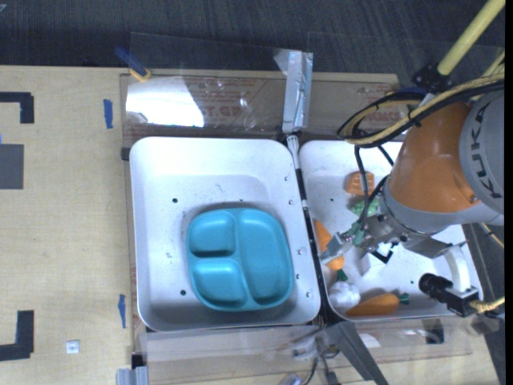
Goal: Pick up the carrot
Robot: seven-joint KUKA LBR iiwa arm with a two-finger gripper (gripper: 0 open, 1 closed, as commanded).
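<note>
Arm [437, 163] is down in the right bin [321, 163], wrist low over the bin's left-centre. Gripper [358, 245] sits among the clutter there; can't tell from this angle whether it's released or clenched, the wrist body blocks the view.

Carrot [375, 302]: lying flat along the near wall of the right bin, green top end pointing right, white item [345, 296] just beside its left end. It's on the bin floor, apart from the gripper and nearer the camera-side edge. Nothing orange is visibly pinched at the tool.

Other orange pieces in the same bin: one near the far side [357, 184], one against the divider wall [322, 235], one small bit just below the gripper [336, 263]. Too small to name. Risk of the program grabbing the wrong one.

Left bin [160, 167] has a blue divided plate [239, 257], not involved.

Status: pick not done. Carrot not lifted, not in contact as far as I can see. My read: arm is at approach/descent stage but is offset from the carrot. Remaining: reposition toward the near wall, close on the carrot, lift clear. The near wall sits tight against it, leaving little finger clearance.
</note>
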